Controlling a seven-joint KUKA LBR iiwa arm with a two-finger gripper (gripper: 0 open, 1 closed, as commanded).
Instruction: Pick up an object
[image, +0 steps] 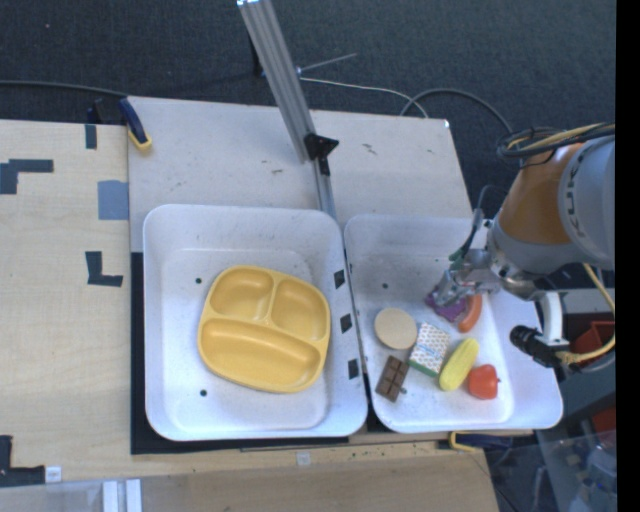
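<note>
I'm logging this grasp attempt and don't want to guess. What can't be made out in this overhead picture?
- Gripper: its tip is a small blur in the camera view, so finger state and any grip are unreadable.
- Orange-pink item: partly covered by the gripper; identity unclear.
- Patterned packet: print too small to read.
- Arm: cut off by the right edge.

Grey arm (560, 215) low from the right, wrist bent down.

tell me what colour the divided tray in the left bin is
Yellow. The divided tray shows plainly in the camera view, lying in the left bin.
</note>
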